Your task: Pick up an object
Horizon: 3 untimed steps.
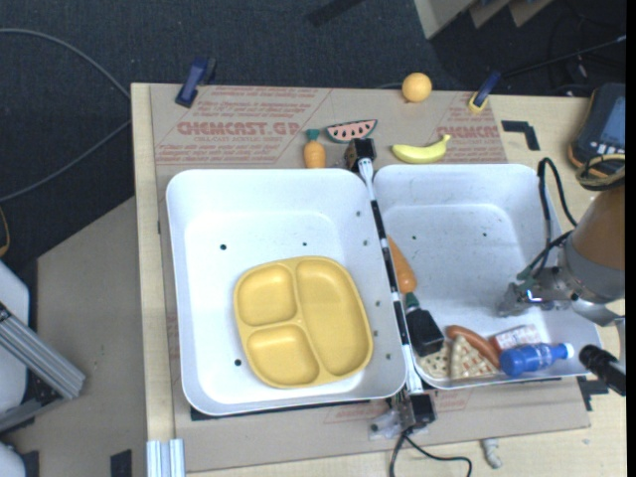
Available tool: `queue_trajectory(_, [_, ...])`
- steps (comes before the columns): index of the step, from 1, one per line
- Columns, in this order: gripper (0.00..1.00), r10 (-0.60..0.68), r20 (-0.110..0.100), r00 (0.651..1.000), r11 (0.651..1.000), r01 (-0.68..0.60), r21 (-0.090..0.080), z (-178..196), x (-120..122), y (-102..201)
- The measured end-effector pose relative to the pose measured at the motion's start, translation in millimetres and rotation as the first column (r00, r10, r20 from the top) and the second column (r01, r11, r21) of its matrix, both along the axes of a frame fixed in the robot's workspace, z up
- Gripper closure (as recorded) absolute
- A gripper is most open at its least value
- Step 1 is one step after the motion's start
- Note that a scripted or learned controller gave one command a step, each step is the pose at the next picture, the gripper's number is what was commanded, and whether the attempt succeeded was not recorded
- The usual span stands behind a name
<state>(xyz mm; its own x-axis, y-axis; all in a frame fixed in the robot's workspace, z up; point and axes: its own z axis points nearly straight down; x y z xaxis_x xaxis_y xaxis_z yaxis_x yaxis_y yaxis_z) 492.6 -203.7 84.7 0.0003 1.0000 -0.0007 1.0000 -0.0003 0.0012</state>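
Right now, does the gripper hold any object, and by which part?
It holds nothing that I can see. The gripper is low in the right bin, apart from the blue bottle and toy food near the front wall.

— How many bins (199, 266) on the bench?
— Two. One yellow divided plate (301, 321), one blue bottle (532, 358), one pizza slice (460, 361).
— On the board behind?
— One banana (419, 150), one orange (417, 87), one watermelon slice (352, 129), two blue clamps (194, 81).
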Motion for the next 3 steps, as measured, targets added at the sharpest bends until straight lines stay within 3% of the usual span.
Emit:
queue_trajectory(1, [1.0,-0.001,0.0,1.0,1.0,0.001,-0.001,65.0,-13.2,-6.7])
queue_trajectory(2, [1.0,0.001,0.001,1.0,1.0,-0.001,-0.001,167.7,-12.9,-15.1])
queue_trajectory(3, [1.0,-0.001,-0.004,1.0,1.0,0.001,0.002,25.0,-14.4,-19.6])
